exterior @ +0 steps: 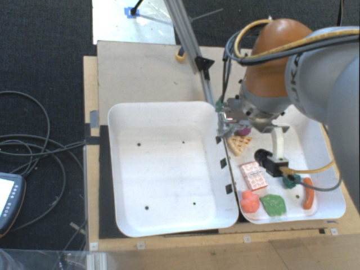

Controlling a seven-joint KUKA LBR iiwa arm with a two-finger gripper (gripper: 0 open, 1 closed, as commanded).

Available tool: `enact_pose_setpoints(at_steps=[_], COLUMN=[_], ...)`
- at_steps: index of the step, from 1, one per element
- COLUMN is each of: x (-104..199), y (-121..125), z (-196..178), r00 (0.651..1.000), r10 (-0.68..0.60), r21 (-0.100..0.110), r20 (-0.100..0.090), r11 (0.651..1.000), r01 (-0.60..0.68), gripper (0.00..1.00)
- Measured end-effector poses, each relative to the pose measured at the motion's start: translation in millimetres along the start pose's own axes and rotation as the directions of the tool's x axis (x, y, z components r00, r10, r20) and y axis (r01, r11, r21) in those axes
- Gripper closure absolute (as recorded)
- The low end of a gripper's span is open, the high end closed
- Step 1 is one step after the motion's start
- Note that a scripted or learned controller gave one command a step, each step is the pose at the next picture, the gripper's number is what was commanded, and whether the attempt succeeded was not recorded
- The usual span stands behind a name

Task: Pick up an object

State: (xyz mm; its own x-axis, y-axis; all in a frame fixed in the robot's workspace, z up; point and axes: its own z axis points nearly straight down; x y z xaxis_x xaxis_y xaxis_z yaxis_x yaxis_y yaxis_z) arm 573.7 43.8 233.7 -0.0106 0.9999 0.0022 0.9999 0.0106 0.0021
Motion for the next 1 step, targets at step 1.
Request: enact_pose_setpoints(at_steps=[1], x=[54.7], y=[12.7], z=[10.6], r00=[1.000], r10=[0.000], r21=[0.000], r20=[0.000], r11=[1.000], r01=[0.000], gripper=[1.00])
